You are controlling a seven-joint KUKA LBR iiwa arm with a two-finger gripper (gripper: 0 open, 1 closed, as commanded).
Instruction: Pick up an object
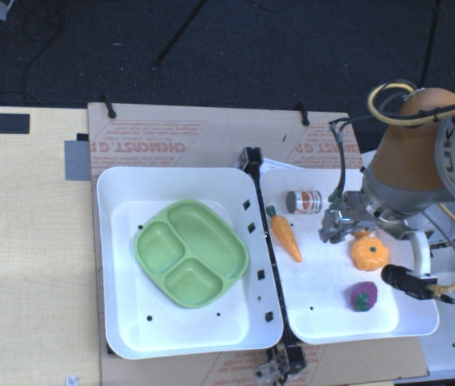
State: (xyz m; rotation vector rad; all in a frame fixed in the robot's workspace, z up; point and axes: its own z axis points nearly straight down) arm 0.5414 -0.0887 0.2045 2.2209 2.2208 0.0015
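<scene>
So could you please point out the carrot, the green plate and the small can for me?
carrot (286, 238), camera view, middle of its orange body.
green plate (191, 252), camera view, ridge where its compartments meet.
small can (305, 202), camera view, its side.

One fixed cam above the table (34, 240), looking down at a slant, mid-range; both white bins (111, 215) in frame, arm (412, 155) entering from right.

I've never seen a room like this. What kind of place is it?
Probably a robot lab. A grey arm reaches over two white bins, with toy food like a carrot, and cables trail across the dark floor.
</scene>
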